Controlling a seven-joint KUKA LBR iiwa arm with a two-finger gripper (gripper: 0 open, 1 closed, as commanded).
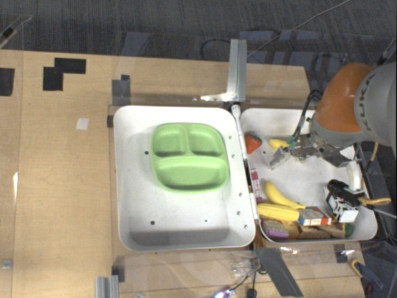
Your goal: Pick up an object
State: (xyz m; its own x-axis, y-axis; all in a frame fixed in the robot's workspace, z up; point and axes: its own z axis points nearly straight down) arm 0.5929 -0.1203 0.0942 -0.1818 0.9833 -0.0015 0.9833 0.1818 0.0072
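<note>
My gripper [279, 156] hangs low over the upper middle of the right bin [366, 228], reaching in from the right under the grey arm with its orange band [340, 98]. A small yellow object [278, 143] lies just above the gripper's tip, very close to it; whether they touch is unclear. To its left, a red-orange object [252, 144] sits by the bin's left wall. Lower in the bin lie a banana [280, 195], a yellow corn cob [278, 212], a purple item [275, 230] and a small printed box [314, 218]. I see nothing held by the gripper.
The left bin [133, 222] holds a green divided plate [188, 155] in its upper half. A metal post [237, 70] rises at the back between the two bins. Black marks [62, 72] lie on the wooden bench at the far left.
</note>
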